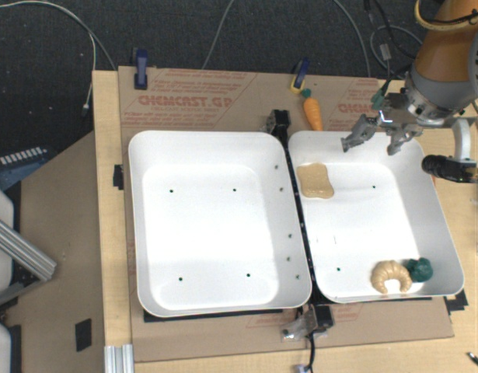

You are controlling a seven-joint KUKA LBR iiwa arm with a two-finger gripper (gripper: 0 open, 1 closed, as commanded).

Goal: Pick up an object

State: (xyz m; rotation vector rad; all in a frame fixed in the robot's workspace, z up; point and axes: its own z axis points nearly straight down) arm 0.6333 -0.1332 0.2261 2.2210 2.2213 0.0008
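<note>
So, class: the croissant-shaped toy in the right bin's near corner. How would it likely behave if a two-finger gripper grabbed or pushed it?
The croissant looks like a smooth moulded toy, so probably stiff and light. Its curved, rounded back may let the fingers slip off. It lies against a green object near the corner of the right bin, so a push would likely jam it there rather than roll it.

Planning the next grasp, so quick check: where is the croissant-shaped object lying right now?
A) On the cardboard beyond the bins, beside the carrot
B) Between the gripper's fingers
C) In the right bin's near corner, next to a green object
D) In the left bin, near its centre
C: the croissant lies in the right bin at its near corner, beside the green object, while the gripper sits over that bin's far edge with open, empty fingers.
</note>
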